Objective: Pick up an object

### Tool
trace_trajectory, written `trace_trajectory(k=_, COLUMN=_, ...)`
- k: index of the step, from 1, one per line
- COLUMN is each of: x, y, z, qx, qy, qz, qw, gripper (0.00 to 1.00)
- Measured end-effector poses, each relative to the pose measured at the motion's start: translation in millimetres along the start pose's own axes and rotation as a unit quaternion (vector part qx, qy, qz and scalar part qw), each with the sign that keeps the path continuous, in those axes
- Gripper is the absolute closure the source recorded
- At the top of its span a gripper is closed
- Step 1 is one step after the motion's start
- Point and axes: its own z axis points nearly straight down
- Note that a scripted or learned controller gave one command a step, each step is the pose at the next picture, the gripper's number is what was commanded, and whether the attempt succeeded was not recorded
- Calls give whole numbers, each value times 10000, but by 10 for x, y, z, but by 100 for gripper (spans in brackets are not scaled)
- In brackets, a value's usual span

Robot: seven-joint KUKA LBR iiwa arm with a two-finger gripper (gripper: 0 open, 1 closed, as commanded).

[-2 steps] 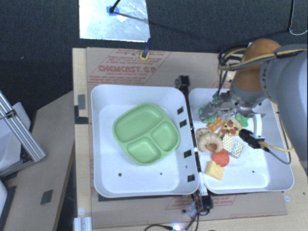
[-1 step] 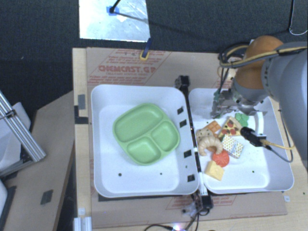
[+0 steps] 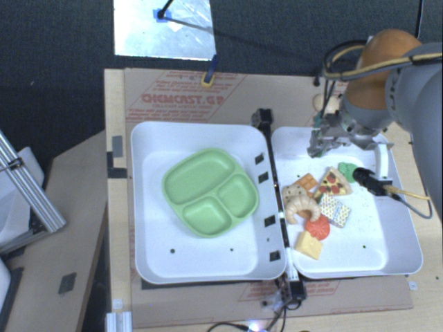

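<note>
Gripper (image 3: 320,149) above right bin (image 3: 398,244), grip state unclear. Toy food pile (image 3: 318,206) sits lower-left of it, tightly clustered; risk: grabbing 2 pieces or nothing.

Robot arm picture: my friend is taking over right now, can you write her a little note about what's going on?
Gripper: over the far left part of the right bin, hanging above bare floor, nothing seen in it.
Toys: all in the right bin, bunched near its left side. Pizza slice, croissant, cracker, cheese wedge, red slice, checked block, green piece.
Left bin: holds the green divided plate.
Done: nothing picked yet.
Left: lower onto a toy, grab it and lift.
</note>
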Motion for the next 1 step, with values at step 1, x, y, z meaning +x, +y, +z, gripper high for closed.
trace_trajectory(k=1, x=-92, y=29, z=-503, qx=-5, qy=-4, qz=13, qw=10000, gripper=100)
